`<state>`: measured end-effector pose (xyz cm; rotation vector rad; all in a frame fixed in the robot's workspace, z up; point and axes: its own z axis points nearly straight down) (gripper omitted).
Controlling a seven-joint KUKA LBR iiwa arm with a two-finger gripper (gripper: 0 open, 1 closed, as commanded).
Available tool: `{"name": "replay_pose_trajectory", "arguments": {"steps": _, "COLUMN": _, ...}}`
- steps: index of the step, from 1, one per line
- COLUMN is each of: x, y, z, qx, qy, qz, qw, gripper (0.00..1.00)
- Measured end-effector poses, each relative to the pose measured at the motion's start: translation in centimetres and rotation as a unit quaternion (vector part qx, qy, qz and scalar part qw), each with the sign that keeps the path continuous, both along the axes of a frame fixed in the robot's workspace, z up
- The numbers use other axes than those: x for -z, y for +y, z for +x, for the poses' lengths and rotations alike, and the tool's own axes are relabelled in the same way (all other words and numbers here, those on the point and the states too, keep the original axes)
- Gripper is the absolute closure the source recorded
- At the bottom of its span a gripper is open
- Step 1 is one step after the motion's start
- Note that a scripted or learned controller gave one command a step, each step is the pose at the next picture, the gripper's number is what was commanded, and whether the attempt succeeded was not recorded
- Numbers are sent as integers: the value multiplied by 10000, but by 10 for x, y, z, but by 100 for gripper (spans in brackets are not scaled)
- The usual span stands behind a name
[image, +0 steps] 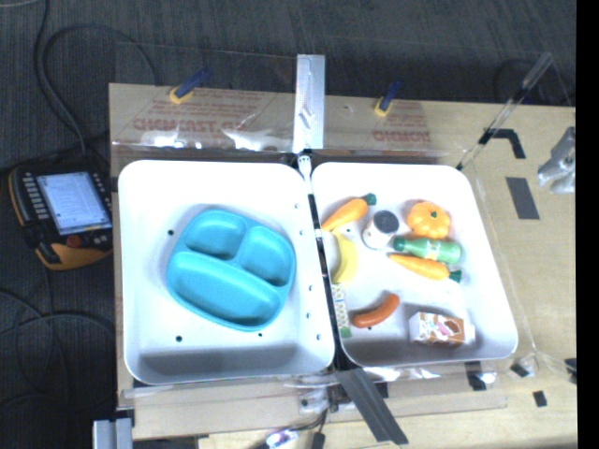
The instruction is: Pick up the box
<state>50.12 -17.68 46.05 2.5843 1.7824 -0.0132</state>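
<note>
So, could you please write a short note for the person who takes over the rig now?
Gripper: a grey part of the arm shows at the right edge, beyond the bins; finger state cannot be judged.
Box: the small carton box lies in the right bin, near its front right corner, beside the sausage. Nothing holds it.
Other items there: two carrots, a banana, a pumpkin, a green bottle. The left bin holds a blue divided tray.
Done: nothing yet.
Left: reach the box, grasp it, lift it.

Glossy white plastic is seen in both bins [131, 279]. The blue tray [231, 267] is smooth plastic; the box [440, 328] looks like printed card.
</note>
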Motion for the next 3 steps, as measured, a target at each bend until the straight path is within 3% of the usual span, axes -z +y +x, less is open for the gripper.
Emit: {"name": "replay_pose_trajectory", "arguments": {"steps": 3, "x": -27, "y": 0, "z": 3, "qx": -6, "qy": 16, "qz": -29, "qw": 10000, "gripper": 100}}
